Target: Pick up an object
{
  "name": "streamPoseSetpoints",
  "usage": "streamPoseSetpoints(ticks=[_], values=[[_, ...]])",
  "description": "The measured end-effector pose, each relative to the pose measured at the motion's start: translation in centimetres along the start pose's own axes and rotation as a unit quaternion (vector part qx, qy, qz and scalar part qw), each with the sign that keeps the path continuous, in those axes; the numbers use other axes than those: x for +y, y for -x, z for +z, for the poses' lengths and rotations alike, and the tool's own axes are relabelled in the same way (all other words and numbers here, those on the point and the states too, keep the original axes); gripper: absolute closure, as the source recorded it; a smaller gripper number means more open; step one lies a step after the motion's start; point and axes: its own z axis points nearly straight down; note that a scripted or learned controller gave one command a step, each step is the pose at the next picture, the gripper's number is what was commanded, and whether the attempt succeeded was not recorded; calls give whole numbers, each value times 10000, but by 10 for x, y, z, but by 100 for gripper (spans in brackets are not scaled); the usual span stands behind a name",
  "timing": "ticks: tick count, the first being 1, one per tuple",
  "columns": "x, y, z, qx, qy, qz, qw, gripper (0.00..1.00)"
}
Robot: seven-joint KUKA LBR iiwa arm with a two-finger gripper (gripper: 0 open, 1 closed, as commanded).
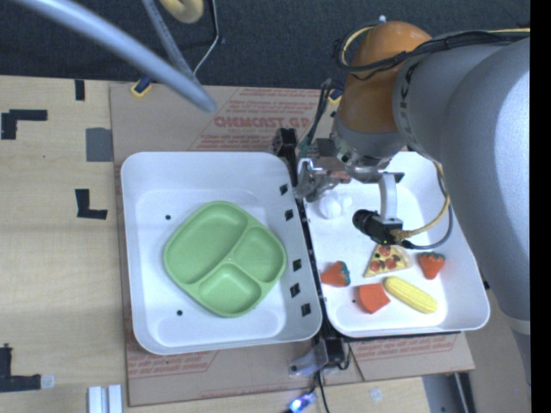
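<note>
Toy food lies in the right bin (465, 312): a pizza slice (385, 261), yellow corn cob (410, 295), two strawberries (336, 274) (432, 265) and an orange wedge (372, 298), all below the claw (331, 192), which hangs over a small white object (331, 205). Whether the claw is released or clenched cannot be told. A glossy green divided plate (224, 256) sits in the left bin (146, 188).

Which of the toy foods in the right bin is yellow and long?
The corn cob, lying at the bin's near edge. The two strawberries and the orange piece are reddish; the pizza slice is triangular.
</note>
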Motion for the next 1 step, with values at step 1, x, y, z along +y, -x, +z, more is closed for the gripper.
streamPoseSetpoints(ticks=[1], values=[[11, -47, -17, -3, 13, 8, 10000, 100]])
